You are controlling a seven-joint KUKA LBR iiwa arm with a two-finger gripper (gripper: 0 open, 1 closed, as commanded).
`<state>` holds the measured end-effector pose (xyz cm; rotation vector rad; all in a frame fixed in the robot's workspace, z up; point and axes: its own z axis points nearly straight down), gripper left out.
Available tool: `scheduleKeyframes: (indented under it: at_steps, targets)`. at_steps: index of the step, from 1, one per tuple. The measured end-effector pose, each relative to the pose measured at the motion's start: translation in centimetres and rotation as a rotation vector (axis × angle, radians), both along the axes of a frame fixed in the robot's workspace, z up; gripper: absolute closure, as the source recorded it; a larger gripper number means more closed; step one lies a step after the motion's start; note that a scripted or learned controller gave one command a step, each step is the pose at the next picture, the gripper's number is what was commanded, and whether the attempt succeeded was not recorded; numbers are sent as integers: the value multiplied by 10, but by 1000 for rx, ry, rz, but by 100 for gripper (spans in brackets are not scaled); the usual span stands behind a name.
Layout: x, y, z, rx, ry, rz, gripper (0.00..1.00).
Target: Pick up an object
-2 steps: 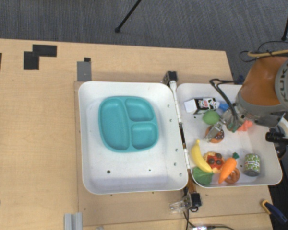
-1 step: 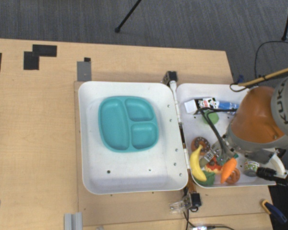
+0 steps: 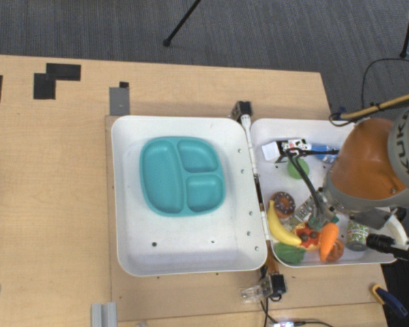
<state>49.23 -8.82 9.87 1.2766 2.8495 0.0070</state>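
Low, end effector [image 3: 318,218] among toys beside banana [image 3: 281,227], right bin [image 3: 273,131].

The arm's orange band [image 3: 368,159] covers much of the right bin [image 3: 273,131], and the arm runs off the picture's right edge. The gripper [image 3: 320,218] is buried among the toys, so its tips are lost. A small jar [image 3: 358,236] is half hidden under the wrist.
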Motion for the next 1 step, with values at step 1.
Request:
scheduleKeyframes:
  at_steps: [1]
  targets:
    - [-4,32,86,8,14,-363,100]
